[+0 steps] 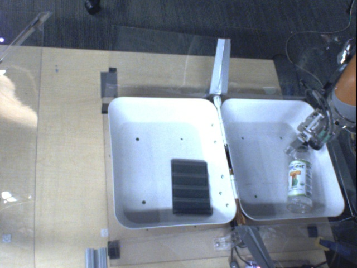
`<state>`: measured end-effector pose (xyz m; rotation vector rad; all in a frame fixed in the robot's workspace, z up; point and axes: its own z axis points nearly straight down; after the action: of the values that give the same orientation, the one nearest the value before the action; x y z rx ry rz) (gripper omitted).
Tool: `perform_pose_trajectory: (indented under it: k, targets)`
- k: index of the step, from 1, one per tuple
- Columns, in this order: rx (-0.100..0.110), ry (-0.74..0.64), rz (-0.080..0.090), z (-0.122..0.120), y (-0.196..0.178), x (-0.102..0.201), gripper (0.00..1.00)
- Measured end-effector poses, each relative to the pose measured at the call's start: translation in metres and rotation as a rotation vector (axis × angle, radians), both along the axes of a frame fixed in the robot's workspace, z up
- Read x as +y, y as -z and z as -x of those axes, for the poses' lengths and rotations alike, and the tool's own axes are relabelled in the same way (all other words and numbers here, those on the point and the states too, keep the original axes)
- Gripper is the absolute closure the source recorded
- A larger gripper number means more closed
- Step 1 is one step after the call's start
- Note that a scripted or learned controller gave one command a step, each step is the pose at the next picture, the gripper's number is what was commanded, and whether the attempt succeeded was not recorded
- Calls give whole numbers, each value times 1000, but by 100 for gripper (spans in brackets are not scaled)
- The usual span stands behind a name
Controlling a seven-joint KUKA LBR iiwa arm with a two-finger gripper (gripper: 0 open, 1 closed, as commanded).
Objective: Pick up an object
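A clear plastic bottle with a white, orange and green label lies in the right bin, near its front right corner. A black ribbed block lies flat in the left bin, toward the front. My gripper hangs over the right bin's right side, just above and behind the bottle's cap end. Nothing shows between its fingers. The arm comes in from the right edge with its orange band visible.
A grey metal divider stands behind the seam between the two bins. Cables loop at the back right. The wooden bench stretches to the left under a clear sheet.
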<state>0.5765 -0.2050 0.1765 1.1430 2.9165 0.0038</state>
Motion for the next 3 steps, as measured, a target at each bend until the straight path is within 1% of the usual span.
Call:
perform_pose_trajectory:
  k: [1,2,3]
  targets:
    - [3,-186,0,17,32,0,0]
    - [1,-75,0,4,-17,8,0]
    - [-3,-305,4,-7,86,1,0]
